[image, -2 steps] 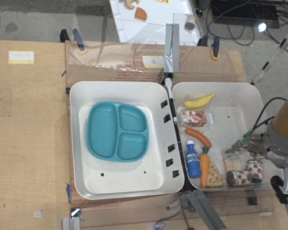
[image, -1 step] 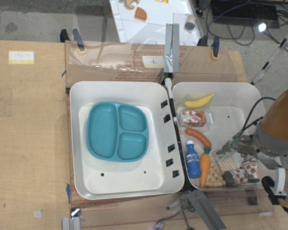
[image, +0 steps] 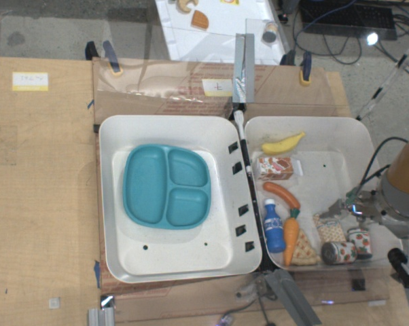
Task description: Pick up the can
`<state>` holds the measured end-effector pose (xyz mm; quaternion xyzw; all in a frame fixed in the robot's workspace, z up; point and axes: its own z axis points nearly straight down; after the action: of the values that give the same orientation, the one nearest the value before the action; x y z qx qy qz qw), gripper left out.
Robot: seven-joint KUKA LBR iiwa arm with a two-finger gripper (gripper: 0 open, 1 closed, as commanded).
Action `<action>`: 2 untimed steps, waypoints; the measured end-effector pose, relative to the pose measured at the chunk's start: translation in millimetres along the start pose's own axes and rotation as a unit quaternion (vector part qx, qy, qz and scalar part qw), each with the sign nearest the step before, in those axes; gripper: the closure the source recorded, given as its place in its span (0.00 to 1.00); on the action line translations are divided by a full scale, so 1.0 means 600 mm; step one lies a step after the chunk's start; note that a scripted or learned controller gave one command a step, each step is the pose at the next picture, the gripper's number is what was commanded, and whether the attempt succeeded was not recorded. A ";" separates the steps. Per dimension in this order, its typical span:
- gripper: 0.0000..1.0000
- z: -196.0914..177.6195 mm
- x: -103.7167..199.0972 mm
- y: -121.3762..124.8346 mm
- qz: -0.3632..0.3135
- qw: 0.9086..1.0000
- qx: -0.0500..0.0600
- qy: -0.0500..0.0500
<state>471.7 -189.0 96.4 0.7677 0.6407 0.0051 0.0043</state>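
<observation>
Can [image: 338,252] beside waffle [image: 330,230], pizza slice [image: 304,251]

The left bin [image: 116,182] holds a teal divided plate [image: 167,186]. The right bin [image: 354,138] is crowded — a banana [image: 283,143] at the top, a red snack packet [image: 275,168], a sausage [image: 281,194], a blue bottle [image: 273,227], a carrot [image: 291,233] and a can [image: 338,252] lying on its side. The gripper [image: 339,209] reaches in from the right, just above the can — apart from it.
</observation>
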 end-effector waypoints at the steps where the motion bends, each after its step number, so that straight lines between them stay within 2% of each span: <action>1: 0.00 0.001 0.108 -0.020 -0.007 1.000 0.000 -0.001; 2: 0.00 0.000 0.059 -0.010 -0.010 1.000 0.000 0.001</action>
<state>472.1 -153.2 96.2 0.7615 0.6481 0.0060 0.0036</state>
